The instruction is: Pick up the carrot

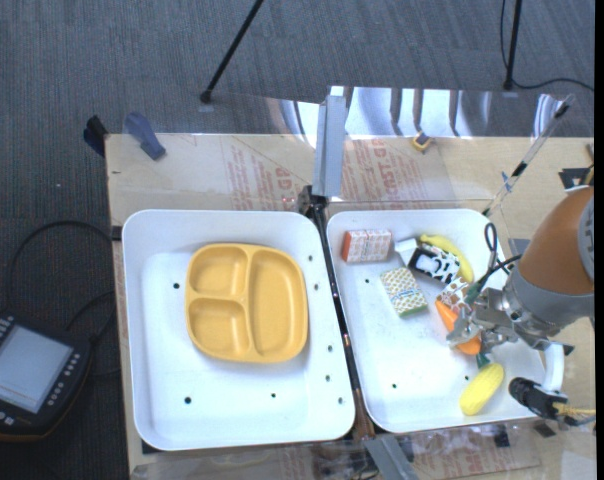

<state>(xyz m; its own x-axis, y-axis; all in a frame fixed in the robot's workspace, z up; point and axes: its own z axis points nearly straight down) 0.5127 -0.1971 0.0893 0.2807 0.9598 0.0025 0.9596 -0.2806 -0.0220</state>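
The carrot [445,313] is a small orange piece lying in the right-hand white bin [402,388], towards its right side. My gripper [474,326] sits low right over it and covers its middle. Orange shows on the gripper's left and again just below it. The grey arm with its orange band comes in from the right edge.
In the right bin lie a red box [367,245], a banana [452,252], a black-and-white item [434,264], a pale green box [404,291] and a yellow corn cob [482,388]. The left bin [162,388] holds a yellow divided plate [248,301].
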